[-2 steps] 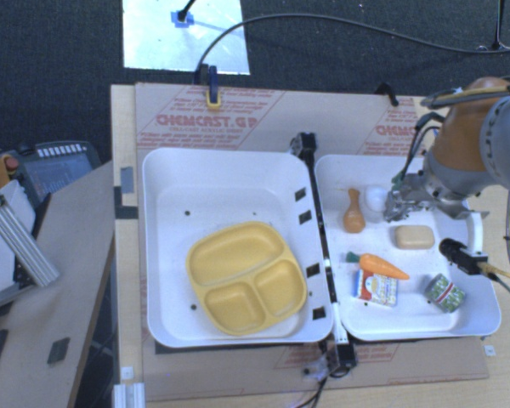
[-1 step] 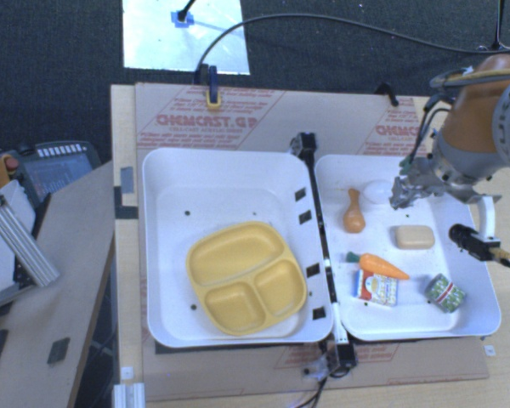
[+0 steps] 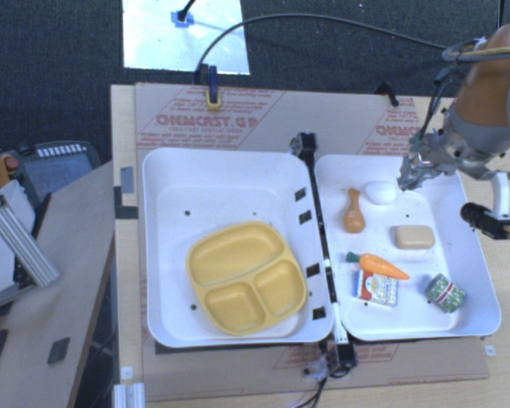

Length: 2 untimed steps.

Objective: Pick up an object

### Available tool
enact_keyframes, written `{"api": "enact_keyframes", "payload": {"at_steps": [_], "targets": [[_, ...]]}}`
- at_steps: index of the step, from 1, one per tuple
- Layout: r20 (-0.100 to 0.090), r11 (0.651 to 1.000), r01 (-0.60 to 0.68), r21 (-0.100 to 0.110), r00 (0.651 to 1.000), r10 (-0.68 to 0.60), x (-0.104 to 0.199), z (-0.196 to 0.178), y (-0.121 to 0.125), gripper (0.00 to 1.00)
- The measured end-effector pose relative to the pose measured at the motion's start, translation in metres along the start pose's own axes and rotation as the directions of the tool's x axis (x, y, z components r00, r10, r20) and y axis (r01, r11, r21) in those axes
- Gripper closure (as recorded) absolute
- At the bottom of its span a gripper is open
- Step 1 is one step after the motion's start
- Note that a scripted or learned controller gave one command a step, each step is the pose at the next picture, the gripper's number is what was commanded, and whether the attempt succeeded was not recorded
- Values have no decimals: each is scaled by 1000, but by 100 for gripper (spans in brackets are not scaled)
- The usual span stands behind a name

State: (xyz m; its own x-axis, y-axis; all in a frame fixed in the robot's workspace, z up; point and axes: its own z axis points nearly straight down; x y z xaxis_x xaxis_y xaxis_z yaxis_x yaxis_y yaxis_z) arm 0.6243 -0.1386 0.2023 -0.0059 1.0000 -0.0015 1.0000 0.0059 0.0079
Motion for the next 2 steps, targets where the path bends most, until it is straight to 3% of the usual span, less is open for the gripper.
{"api": "enact_keyframes", "payload": {"at_steps": [1,2], "targets": [[0,1000,-1,3,1000,1,0,-28,1,100],[-3,1000,5,4,1000,-5,61,-35,11,100]]}}
